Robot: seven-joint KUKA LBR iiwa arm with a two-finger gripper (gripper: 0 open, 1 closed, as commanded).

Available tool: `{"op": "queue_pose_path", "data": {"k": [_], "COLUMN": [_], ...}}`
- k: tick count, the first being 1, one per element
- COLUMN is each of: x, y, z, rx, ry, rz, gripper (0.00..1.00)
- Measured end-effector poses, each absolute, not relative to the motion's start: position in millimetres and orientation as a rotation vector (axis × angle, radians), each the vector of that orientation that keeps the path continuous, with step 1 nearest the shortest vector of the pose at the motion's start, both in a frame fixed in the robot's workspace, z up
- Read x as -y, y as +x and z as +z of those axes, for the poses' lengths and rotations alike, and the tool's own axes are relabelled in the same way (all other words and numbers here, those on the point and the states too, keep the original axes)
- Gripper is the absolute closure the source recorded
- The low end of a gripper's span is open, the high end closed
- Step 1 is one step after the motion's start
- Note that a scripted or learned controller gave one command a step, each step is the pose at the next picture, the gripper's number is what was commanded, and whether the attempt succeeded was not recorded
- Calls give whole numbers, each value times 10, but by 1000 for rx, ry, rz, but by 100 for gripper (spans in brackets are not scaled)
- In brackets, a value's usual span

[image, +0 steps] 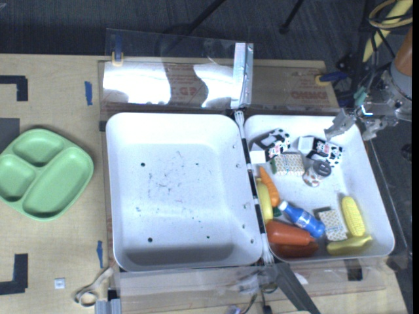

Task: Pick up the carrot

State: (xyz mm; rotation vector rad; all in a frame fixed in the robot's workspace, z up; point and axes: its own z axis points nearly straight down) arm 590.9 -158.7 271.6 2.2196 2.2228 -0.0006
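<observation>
A light wooden bench [52, 254] holds two shallow white bins side by side: the left bin [118, 133] and the right bin [380, 208], their inner edges touching. A green divided plate [42, 174] lies on the bench, left of the bins and apart from them.

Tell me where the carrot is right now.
The carrot lies in the right bin, against its left wall, just above the blue bottle and beside a yellow piece.
</observation>
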Motion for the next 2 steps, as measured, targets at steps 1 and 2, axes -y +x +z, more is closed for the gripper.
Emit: {"op": "queue_pose_path", "data": {"k": [1,2], "x": [2122,2117], "y": [5596,4923], "z": [1543,916], "rx": [-2254,-2287], "ry": [2190,2168], "rz": [0,19], "gripper": [0,0]}}
